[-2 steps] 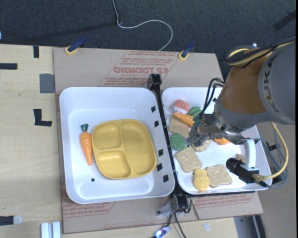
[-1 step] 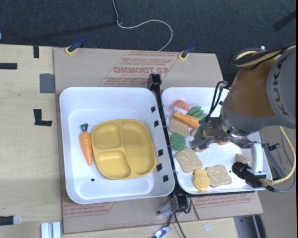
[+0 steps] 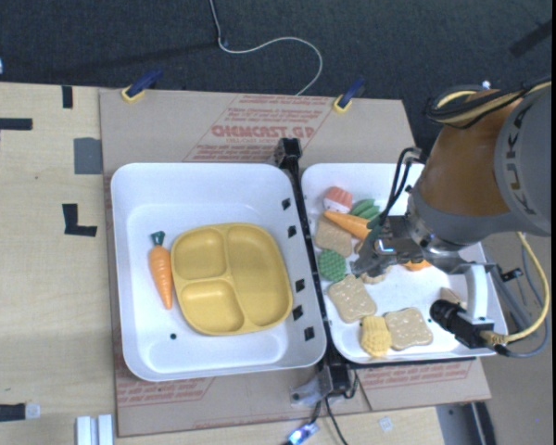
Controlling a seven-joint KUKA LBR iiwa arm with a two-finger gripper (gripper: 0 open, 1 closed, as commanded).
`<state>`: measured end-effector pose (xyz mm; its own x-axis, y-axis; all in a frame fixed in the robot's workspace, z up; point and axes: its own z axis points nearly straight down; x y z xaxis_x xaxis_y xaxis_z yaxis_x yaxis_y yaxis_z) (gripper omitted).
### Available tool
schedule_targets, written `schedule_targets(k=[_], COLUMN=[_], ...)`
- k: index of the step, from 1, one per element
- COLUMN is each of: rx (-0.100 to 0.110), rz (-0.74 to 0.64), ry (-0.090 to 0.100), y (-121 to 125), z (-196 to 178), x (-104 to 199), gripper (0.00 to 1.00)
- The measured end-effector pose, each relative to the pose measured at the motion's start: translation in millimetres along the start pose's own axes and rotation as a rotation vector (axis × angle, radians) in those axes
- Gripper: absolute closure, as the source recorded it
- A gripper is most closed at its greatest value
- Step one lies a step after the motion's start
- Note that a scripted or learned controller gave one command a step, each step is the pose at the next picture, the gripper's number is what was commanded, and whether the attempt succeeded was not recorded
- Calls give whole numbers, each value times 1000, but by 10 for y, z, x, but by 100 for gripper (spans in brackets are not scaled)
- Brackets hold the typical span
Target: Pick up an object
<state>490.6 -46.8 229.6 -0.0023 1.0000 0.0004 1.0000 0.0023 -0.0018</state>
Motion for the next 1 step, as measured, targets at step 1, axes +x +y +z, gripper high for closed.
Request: schedule_targets(k=[1], rx=[1], rz=[0], ry=[0], y=[60], z=[35], x=[76], gripper=[100])
